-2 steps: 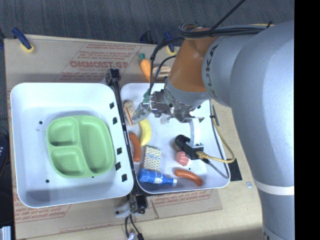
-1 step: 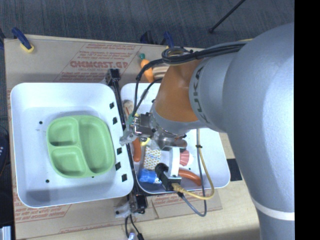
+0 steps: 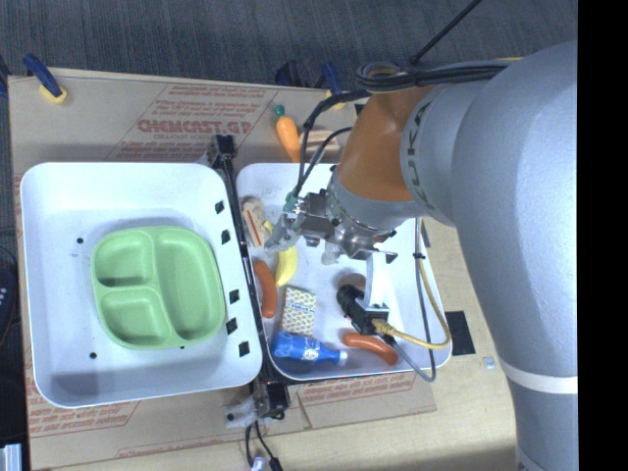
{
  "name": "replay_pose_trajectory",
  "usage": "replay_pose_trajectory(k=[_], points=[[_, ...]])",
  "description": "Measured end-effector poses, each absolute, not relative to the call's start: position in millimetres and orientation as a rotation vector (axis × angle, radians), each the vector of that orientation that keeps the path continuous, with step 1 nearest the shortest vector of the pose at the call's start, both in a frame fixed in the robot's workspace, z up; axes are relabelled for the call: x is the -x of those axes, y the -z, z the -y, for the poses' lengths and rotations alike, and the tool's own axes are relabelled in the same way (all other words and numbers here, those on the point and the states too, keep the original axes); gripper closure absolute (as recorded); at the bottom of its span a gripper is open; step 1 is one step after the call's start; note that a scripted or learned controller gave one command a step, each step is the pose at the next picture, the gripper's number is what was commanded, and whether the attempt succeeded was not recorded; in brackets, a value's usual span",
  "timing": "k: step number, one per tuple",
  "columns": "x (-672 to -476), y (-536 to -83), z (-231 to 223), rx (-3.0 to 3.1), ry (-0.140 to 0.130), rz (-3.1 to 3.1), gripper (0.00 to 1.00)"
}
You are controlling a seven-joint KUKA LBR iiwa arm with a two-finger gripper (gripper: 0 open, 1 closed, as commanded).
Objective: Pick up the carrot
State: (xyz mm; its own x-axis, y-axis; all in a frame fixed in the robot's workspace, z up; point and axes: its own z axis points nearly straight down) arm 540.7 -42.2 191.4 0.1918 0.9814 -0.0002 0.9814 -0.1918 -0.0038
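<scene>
The carrot (image 3: 287, 137), orange with a small green top, lies on the cardboard just behind the far rim of the right bin (image 3: 438, 346), outside it. My gripper (image 3: 297, 226) hangs low over the left part of the right bin, nearer me than the carrot and apart from it. It sits above a yellow banana (image 3: 286, 265) and a hot dog in a bun (image 3: 254, 220). The wrist and the big grey arm cover much of the bin's middle and right side.
The right bin also holds an orange-red sausage (image 3: 266, 287), a patterned packet (image 3: 299, 309), a blue bottle (image 3: 306, 351) and a reddish-orange piece (image 3: 371, 344) at the front. A green divided plate (image 3: 157, 287) lies in the left bin (image 3: 59, 194).
</scene>
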Motion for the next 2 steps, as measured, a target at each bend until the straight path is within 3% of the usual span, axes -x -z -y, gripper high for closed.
replay_pose_trajectory(k=[1, 2], points=[[-647.2, -191.5, 0.1, 2.432, -0.004, 1.984, 0.0], [-581.6, -191.2, 5.1, 2.437, -0.006, 1.976, 0.0]])
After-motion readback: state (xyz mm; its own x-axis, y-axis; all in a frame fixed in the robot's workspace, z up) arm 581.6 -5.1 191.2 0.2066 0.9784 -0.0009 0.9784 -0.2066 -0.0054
